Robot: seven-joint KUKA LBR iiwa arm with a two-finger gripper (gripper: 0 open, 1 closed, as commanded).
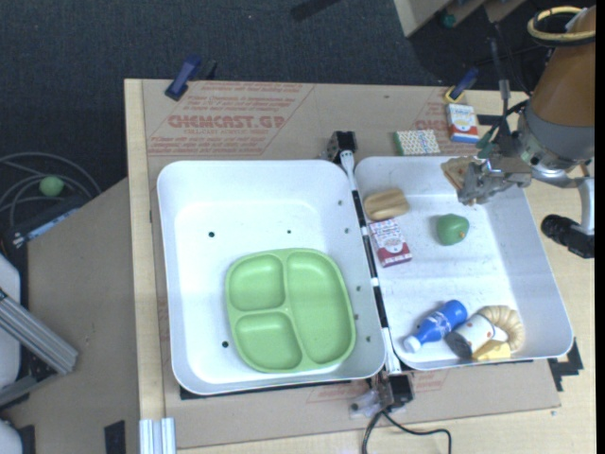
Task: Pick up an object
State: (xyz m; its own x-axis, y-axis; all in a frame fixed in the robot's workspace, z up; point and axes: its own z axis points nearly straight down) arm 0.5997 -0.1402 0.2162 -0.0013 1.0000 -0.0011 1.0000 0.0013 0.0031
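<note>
My gripper (471,189) hangs over the far part of the right bin (529,263), below the orange-banded wrist. A small tan thing (456,170) shows right against its left side; whether it is held is unclear. Below the gripper lies a green round fruit (452,228). A tan bread-like block (385,202) and a red-and-white packet (389,243) lie by the bin's left wall. At the near end lie a blue bottle (437,324) and a beige ring with a brown-yellow item (492,332).
The left bin (189,206) holds a green divided plate (286,308). Small cards (417,142) and a little box (461,121) lie on the cardboard behind the right bin. A black clamp (342,145) sits between the bins' far corners.
</note>
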